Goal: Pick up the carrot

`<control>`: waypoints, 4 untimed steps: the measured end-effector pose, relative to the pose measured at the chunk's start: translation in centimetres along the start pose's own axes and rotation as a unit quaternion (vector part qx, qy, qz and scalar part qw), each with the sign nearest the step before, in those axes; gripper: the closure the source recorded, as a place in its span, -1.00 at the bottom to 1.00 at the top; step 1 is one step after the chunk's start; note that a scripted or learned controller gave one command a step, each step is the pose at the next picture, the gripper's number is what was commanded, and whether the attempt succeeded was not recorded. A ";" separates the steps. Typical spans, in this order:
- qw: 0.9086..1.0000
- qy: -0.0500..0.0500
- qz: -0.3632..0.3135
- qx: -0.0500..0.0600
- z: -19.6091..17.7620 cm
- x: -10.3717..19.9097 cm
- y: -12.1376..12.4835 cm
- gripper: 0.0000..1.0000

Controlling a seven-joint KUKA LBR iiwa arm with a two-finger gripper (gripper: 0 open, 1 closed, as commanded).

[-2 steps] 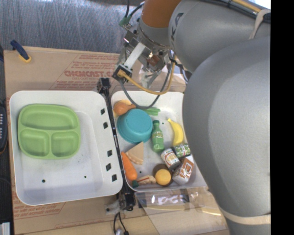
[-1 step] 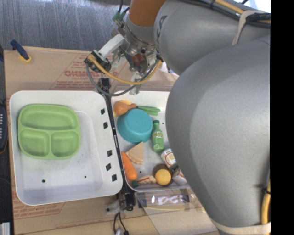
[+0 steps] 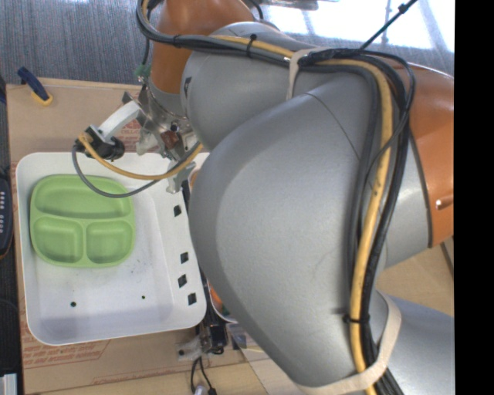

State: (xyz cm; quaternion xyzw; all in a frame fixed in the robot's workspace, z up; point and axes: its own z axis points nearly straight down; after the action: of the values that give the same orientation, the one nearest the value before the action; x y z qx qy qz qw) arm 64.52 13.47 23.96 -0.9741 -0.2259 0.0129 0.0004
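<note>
A blue clip (image 3: 34, 85) lies on the brown worktop (image 3: 77, 96), far left of the claw (image 3: 165, 143). Left of and below the claw, a green divided plate (image 3: 82, 221) sits in the left white bin (image 3: 100, 316). The grey arm (image 3: 309, 231) covers the right bin. I cannot tell whether the claw is open or closed. Well below the claw, an orange sliver (image 3: 214, 296) peeks out at the arm's edge, possibly the carrot.

The bin (image 3: 100, 308) is white with small black marks; a light green tray (image 3: 81, 220) lies in it. Right of the bin, the arm (image 3: 309, 231) is grey with an orange band (image 3: 204, 15) and carries black and yellow cables (image 3: 370, 193). The desk (image 3: 65, 89) beyond the bin is tan, with a blue and yellow clip (image 3: 35, 85)
</note>
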 end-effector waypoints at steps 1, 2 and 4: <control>0.989 0.001 -0.146 0.000 10.9 -7.4 -0.6 -1.00; 1.000 0.006 0.029 0.003 15.2 -3.3 1.6 -1.00; 0.994 0.007 0.112 0.002 10.6 -2.8 -9.4 1.00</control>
State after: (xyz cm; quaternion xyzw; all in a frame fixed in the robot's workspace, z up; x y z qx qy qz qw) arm 57.60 20.61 13.52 -0.9933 -0.1156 0.0061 0.0025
